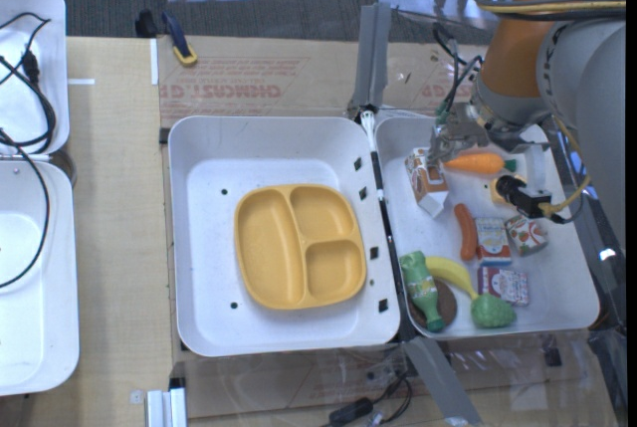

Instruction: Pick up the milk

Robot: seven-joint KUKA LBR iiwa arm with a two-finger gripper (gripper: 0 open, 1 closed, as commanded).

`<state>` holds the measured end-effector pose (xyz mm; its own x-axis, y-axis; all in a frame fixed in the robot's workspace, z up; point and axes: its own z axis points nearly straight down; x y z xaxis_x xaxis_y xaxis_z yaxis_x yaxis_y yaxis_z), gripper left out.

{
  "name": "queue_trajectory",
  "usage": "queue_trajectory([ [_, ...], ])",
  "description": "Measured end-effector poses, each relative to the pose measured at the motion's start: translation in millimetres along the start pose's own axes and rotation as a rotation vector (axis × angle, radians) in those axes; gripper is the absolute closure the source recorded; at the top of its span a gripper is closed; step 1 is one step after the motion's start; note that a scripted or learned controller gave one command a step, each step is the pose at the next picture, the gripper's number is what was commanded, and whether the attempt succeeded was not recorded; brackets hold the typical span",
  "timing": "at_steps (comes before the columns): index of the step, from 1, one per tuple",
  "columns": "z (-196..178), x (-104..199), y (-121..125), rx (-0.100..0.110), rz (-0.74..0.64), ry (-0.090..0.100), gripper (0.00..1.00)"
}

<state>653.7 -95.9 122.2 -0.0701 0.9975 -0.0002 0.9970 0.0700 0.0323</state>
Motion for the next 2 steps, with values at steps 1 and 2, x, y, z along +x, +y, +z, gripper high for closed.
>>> queue_trajectory([
  [1,1.6,0.3,-0.9,0.003,0.0,0.001,0.0],
  [2,13.2,3.5,-23.7,-0.003,-0.245,-0.002,0.0],
])
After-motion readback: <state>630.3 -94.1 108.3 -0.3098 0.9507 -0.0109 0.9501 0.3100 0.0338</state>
